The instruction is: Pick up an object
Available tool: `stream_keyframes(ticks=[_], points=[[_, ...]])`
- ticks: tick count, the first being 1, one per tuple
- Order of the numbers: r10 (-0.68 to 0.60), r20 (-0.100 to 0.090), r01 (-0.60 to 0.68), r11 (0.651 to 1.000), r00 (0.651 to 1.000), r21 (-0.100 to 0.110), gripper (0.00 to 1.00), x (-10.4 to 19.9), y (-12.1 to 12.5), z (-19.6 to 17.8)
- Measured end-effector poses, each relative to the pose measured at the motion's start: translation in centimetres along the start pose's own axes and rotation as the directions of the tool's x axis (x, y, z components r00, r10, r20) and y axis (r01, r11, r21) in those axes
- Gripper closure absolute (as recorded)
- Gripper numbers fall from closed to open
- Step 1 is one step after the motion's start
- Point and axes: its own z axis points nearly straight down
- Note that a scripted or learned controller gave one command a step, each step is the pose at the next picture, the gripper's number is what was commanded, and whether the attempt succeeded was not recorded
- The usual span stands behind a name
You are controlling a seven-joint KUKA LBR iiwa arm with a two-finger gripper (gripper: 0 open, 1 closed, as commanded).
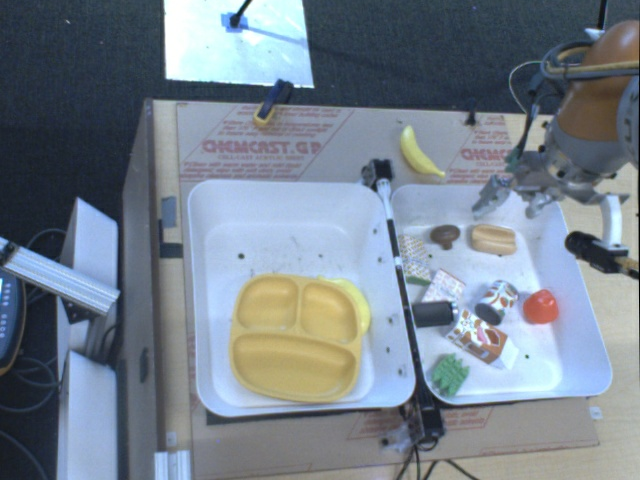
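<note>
The right bin (585, 353) holds a tan bread roll (493, 238), a brown lump (445, 235), a red tomato (540, 307), a small can (497, 298), a black cylinder (432, 314), a patterned carton (478, 338), a green toy (450, 373) and printed wrappers (443, 286). My gripper (513, 199) hangs over the bin's far edge, just beyond the bread roll. It is open, with nothing between its fingers.
A yellow divided tray (295, 333) lies in the left bin (220, 228). A banana (420, 153) rests on the cardboard behind the bins, left of my gripper. A yellow-and-black clip (270, 105) sits at the cardboard's far edge.
</note>
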Motion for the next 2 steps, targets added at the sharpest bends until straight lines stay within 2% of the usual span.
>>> stream_keyframes(ticks=[1,2], points=[[0.002,0.0,-0.002,1.0,1.0,0.0,0.0,-2.2,-4.5,11.3],[0.003,0.0,-0.003,1.0,1.0,0.0,0.0,-2.1,-8.9,9.4]])
